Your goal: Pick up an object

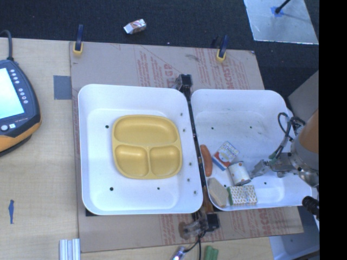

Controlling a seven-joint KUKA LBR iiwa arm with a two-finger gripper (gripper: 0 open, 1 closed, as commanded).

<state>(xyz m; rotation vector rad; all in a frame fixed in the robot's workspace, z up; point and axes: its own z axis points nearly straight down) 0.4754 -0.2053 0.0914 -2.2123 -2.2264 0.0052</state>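
Note:
The right white bin [244, 104] holds a cluster of small items near its front left. An orange sausage-shaped toy [206, 160] lies along the left wall. Beside it are a clear and blue packet [225, 153] and a small white can [238, 173]. At the front edge lie a tan oval piece [217, 193] and a speckled green box [242, 195]. My gripper [260, 168] is low in the right bin, just right of the white can, and nothing shows held in it. The arm comes in from the right edge.
The left white bin [95, 145] holds a yellow divided plate [146, 146]. A teach pendant [13, 104] lies on the bench at far left. A black clamp [185, 82] sits between the bins at the back. Cables loop by the arm's wrist [284, 124].

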